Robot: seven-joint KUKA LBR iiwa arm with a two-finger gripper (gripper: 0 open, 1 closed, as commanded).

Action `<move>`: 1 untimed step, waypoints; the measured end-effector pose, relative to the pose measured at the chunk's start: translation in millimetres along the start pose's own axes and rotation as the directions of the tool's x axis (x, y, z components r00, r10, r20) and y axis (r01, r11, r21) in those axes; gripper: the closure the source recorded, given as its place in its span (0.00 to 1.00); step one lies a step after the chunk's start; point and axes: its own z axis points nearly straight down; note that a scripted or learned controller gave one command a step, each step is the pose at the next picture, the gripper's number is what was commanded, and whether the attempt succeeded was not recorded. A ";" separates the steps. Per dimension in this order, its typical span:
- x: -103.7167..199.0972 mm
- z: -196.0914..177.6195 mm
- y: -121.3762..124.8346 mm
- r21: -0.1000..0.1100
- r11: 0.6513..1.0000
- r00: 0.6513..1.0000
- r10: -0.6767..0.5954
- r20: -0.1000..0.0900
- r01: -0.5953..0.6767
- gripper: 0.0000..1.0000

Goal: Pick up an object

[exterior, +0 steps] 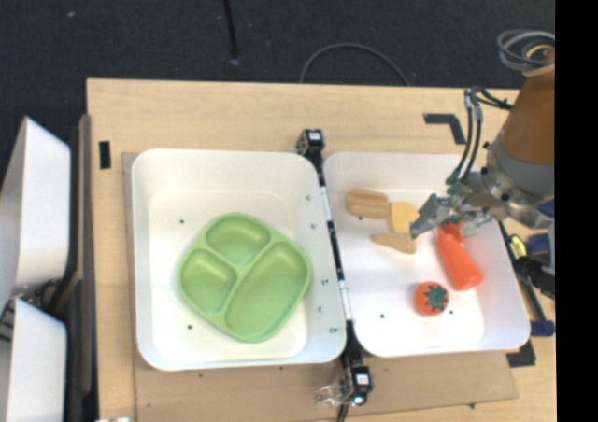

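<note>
Orange plastic carrot [460,260], lying slantwise in the right white bin [374,317], looks to be what the arm is after: the tool [452,215] hangs right at the carrot's upper end, low over the bin floor. From where I stand the fingers read as dark and grey shapes splayed a little to either side, so I'd call them spread, with nothing between them; the carrot is not held.

To do this well, the tool wants to sit square over the carrot's thick middle rather than its top end, with the fingers crossing its long axis, so the closing squeeze meets the narrow width. A grip at the tip would likely let it pivot or squirt out, being smooth and rounded.

Neighbours matter. A yellow block [405,216] and a tan wedge-shaped piece [395,243] lie just to the left of the tool, with a tan bread-roll shape [366,203] beyond; the left finger should not come down on them. A small red tomato [431,299] sits near the carrot's lower end, apart from it.

Over in the left white bin [154,317] rests a green divided plate [245,275], well clear of all this on the pale wooden surface [206,107]
</note>
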 end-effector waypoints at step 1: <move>0.4 -6.7 2.3 -0.013 1.000 1.000 -0.003 0.002 0.003 0.00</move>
